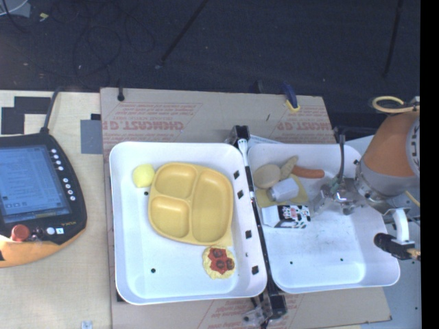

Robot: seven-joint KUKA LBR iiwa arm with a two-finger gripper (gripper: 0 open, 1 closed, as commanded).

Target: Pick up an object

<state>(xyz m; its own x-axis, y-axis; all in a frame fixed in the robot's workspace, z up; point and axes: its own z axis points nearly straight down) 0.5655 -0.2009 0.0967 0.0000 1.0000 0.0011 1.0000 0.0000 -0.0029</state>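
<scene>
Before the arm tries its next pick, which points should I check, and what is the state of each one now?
1. Gripper over the right bin: ok.
2. Nothing between its fingers: cannot tell.
3. Targets in reach: ok, the black-and-white carton, toy hot dog and tan round piece lie near.
4. Targets lying apart: not ok, they crowd together.
5. Left bin items untouched: ok, the yellow divided plate, yellow ball and toy pizza.
</scene>
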